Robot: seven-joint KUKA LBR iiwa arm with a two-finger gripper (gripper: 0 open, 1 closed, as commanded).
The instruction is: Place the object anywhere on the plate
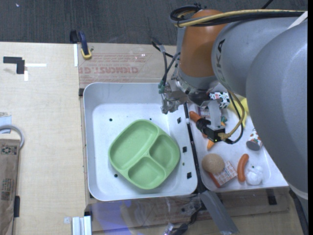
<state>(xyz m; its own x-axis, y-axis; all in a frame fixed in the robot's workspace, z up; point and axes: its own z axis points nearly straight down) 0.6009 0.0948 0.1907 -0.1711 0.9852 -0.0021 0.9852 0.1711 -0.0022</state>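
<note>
The camera view looks down on 2 white bins. The left bin (98, 131) holds a green plate (144, 154) with 3 compartments, all bare. The right bin (274, 180) holds small toys: a tan round object (212, 162), a red sausage (242, 167), a white piece (254, 175) and an orange carrot-like piece (211, 142). The arm (254, 58) hangs above the bins' shared wall; whether its gripper (172, 102) is clenched or released, I cannot tell.
</note>
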